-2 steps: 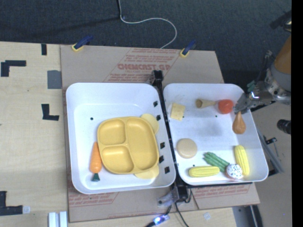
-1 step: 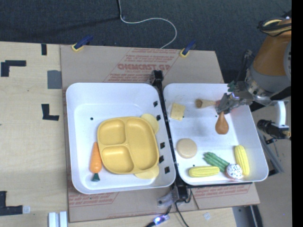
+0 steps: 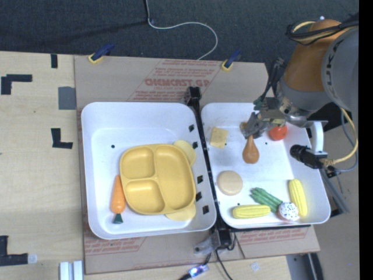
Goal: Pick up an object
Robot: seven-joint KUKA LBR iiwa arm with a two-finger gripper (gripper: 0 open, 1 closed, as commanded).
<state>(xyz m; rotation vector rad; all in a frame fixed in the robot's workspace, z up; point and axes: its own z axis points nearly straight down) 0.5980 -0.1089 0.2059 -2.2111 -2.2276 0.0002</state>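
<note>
Reaching in from the right, the arm [image 3: 317, 57] is seen with its gripper [image 3: 255, 124] lowered over the upper part of the right bin [image 3: 265, 217]. Directly under the gripper, a brown pear [image 3: 250, 151] is found standing on the bin floor, its narrow top touching or just below the fingertips; whether the jaws are apart or closed on it cannot be told from this angle. A small red tomato [image 3: 278, 132] is seen just beside the gripper on its right. Further items are laid in the same bin: a pale cheese cube [image 3: 218, 137] near the divider, a round tan bun [image 3: 229, 182], 2 yellow corn cobs [image 3: 251, 212], a green pepper [image 3: 266, 198] between them, and a small spotted white ball [image 3: 288, 211]. In the left bin [image 3: 96, 127], a yellow divided plate [image 3: 157, 178] is placed, with an orange carrot [image 3: 118, 197] lying just beside its left edge.
</note>
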